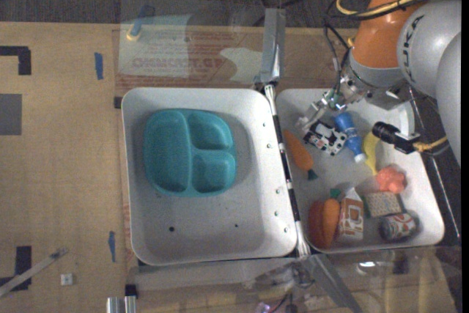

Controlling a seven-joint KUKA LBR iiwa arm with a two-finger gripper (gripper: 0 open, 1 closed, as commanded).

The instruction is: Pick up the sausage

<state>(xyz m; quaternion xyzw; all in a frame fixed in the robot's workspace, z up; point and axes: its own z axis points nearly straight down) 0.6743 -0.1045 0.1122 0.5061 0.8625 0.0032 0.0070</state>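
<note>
Two shallow white bins are sitting side by side on the counter (66,157). The left bin (201,238) is holding a single thing, a teal divided plate (189,152), which is lying flat in the bin's upper left part with its compartments facing up.

The right bin (432,220) is carrying everything else. The sausage (297,149), as far as can be judged the slim orange-red piece, is lying at a slant against the bin's left wall, just beside the divider between the bins. A small dark green bit (311,174) is resting at its lower end. Right of it a black-and-white object (327,137) is lying near a blue bottle (350,133), and a yellow piece (371,150) is sitting just right of the bottle. Along the lower edge, a rounded orange item with a green top (323,222) is touching a small carton (352,221). A tan square piece (382,203) and a can (399,226) on its side are lying further right, and a pink-orange lump (391,178) is sitting above them.

The arm is reaching in from the upper right, and the gripper (326,110) is hanging over the upper part of the right bin, just above the black-and-white object and apart from the sausage. Whether the gripper is clenched or released cannot be told at this angle, and nothing is showing as held in it.
</note>
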